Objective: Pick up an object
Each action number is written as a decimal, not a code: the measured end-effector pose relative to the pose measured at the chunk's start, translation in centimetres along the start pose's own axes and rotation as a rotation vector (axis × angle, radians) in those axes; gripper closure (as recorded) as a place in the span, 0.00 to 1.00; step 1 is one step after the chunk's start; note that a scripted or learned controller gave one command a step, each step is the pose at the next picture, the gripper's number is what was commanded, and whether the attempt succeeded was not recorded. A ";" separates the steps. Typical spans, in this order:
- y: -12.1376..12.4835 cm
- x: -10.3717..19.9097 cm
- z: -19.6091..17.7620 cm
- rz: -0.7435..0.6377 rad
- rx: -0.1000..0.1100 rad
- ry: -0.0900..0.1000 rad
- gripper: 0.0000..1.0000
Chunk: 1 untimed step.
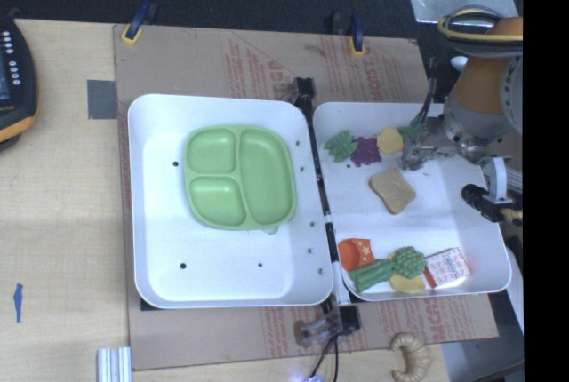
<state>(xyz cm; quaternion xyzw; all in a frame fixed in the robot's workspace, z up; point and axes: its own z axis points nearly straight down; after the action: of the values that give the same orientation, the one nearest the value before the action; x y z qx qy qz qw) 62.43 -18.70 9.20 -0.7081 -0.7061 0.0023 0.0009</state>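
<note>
Gripper low in the right bin's far corner — crowded pickings.

The gripper [416, 155] sits down near the upper edge of the right bin [480, 234], just beside a yellow toy [389, 139] and close to a purple grape bunch [365, 151] and a green leafy piece [339, 144]; whether it is spread or pinched cannot be told from this slant, and nothing shows between its tips. A tan bread slice [392, 191] lies just below it. The risk, as I judge it — closing on the gap between neighbours, nudging the yellow toy against the wall, or lifting away with nothing. The green divided plate [240, 177] in the left bin [156, 220] lies well apart.
</note>
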 end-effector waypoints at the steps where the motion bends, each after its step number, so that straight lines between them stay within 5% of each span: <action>1: 0.1 0.4 0.0 -0.006 -0.001 0.003 0.00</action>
<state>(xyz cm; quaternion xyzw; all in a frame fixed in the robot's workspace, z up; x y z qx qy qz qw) 62.55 -18.27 9.22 -0.7060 -0.7082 0.0011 0.0016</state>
